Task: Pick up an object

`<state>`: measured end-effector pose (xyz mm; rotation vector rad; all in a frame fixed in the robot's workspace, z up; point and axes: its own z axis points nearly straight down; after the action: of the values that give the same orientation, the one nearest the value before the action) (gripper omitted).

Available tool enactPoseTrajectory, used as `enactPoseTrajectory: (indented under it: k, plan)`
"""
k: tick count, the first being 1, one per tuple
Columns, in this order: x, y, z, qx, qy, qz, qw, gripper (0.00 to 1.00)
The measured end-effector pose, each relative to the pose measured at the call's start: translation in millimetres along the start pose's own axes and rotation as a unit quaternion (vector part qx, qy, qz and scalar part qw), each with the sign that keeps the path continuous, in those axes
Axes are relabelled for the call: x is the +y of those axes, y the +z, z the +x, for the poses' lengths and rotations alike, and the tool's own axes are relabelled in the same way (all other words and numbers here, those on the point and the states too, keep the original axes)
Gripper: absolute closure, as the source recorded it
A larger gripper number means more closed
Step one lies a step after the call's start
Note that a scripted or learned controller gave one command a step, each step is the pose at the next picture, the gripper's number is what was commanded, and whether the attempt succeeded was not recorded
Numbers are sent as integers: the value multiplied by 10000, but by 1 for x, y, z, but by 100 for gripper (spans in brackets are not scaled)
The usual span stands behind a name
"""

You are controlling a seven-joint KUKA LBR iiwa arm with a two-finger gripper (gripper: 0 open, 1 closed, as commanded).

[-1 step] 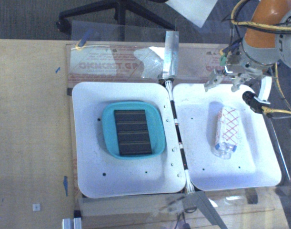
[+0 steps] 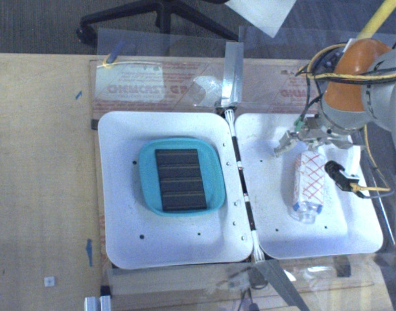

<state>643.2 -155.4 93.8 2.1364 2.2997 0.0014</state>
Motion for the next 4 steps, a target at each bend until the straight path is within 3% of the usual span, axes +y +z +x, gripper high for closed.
enactPoseTrajectory:
  k: [1,2,3,4]
  plan:
    - [-48,6,-10,1,-1179,-9,9930,0]
    - [-97,6,-6,-2,-2163,-18,9763,0]
    - [-142,4,-52,11,-1911,7,9816,0]
    - [-166,-9,-51,49,-640,1,9979,0]
